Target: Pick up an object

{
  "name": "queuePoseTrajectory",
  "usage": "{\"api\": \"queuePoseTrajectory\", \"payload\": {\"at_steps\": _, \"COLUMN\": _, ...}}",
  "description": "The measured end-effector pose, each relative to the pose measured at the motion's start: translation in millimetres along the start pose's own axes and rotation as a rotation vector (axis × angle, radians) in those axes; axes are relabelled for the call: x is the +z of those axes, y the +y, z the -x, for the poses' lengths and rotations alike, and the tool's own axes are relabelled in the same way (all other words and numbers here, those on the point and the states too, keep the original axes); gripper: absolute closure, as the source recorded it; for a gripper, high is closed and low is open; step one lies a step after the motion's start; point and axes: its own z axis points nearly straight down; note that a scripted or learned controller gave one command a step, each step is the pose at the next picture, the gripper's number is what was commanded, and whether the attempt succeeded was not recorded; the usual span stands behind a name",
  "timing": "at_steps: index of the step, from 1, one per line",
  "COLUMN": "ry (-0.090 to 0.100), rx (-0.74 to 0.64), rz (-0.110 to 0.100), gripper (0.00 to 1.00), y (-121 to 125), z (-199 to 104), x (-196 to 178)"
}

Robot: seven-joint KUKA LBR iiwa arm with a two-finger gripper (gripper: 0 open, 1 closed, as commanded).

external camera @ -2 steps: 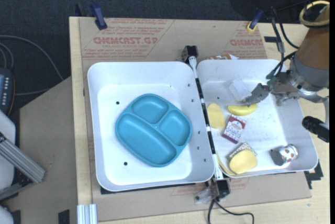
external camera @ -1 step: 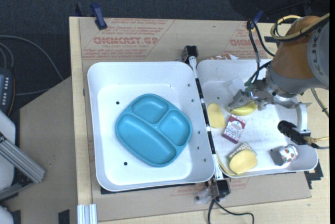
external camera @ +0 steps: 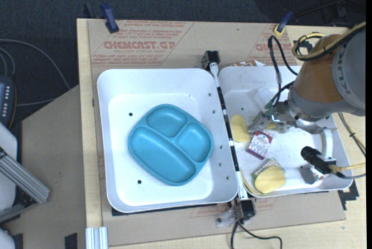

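In the right bin (external camera: pixel 331 184) lie a pale yellow lump (external camera: pixel 238 128) against the left wall, a small red and white packet (external camera: pixel 260 144) beside it, and a yellow rounded thing (external camera: pixel 269 179) near the front edge. My gripper (external camera: pixel 265 119) hangs low over the middle of this bin, just right of the yellow lump and just above the packet. The grey arm with its orange band (external camera: pixel 317 76) comes in from the right. Nothing shows as held.
The left bin (external camera: pixel 116 184) holds a blue divided plate (external camera: pixel 169 143). A black clamp (external camera: pixel 211 58) sits at the back where the two bins meet. Cardboard (external camera: pixel 151 41) lies under both bins, and cables run over the right bin's back corner.
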Motion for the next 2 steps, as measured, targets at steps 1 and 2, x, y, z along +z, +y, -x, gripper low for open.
{"api": "queuePoseTrajectory", "payload": {"at_steps": 1, "ry": -0.001, "rx": -0.001, "rz": 0.003, "gripper": 0.0, "y": 74.4, "z": 6.0, "x": -0.9}}
{"api": "queuePoseTrajectory", "payload": {"at_steps": 2, "ry": -0.003, "rx": -0.003, "rz": 0.005, "gripper": 1.0, "y": 74.8, "z": 6.0, "x": -11.0}}
